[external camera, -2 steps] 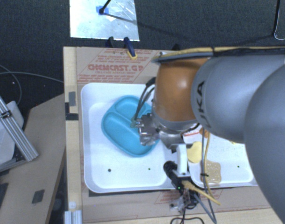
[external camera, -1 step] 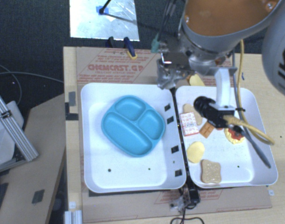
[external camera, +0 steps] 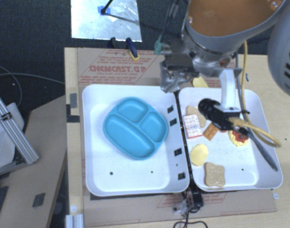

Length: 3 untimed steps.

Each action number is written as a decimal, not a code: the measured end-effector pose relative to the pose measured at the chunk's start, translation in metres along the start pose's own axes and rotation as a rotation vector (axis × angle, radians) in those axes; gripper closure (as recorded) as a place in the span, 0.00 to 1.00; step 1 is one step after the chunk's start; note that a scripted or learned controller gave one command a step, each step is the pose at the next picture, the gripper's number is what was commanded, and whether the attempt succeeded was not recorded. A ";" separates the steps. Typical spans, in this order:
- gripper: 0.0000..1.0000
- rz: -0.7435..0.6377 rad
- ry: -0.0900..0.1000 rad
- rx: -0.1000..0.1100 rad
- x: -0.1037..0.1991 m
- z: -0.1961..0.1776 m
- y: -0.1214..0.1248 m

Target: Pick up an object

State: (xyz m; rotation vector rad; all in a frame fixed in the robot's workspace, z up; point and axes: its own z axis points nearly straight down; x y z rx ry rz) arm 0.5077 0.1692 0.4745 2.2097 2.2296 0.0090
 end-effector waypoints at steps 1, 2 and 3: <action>1.00 -0.005 0.001 -0.002 0.000 -0.010 0.001; 1.00 0.017 -0.005 0.012 -0.103 0.091 0.004; 0.00 0.006 -0.002 0.003 -0.097 0.086 0.005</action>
